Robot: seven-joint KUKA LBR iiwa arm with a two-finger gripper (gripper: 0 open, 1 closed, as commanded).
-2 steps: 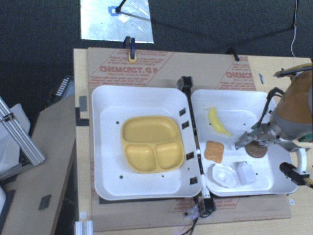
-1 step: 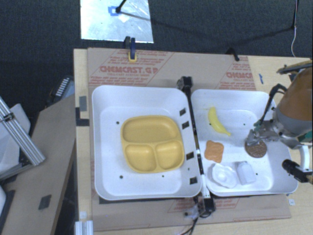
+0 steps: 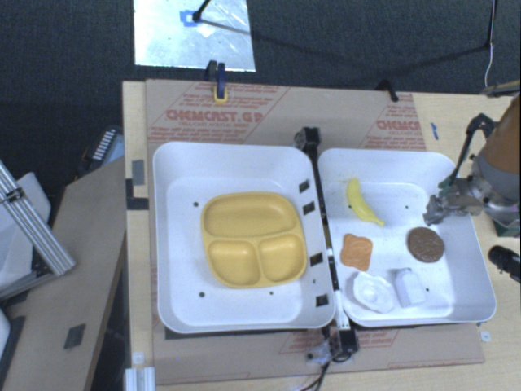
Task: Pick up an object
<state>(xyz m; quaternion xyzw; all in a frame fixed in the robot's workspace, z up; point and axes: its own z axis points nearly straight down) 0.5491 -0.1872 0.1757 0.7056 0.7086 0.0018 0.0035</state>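
The right bin (image 3: 456, 287) holds a yellow banana (image 3: 361, 201), an orange flat piece (image 3: 356, 251), a brown round disc (image 3: 426, 244), a white egg-like piece (image 3: 373, 292) and a small white block (image 3: 409, 287). My gripper (image 3: 440, 206) hangs at the bin's right side, just above and to the right of the brown disc. Nothing shows between its fingers.
The left bin (image 3: 175, 218) carries a yellow three-compartment tray (image 3: 248, 210). A black divider strip (image 3: 317, 218) runs between the bins. The arm's grey body (image 3: 501, 161) fills the right edge. A clamp (image 3: 218, 84) and a shiny plate (image 3: 194, 23) lie at the back.
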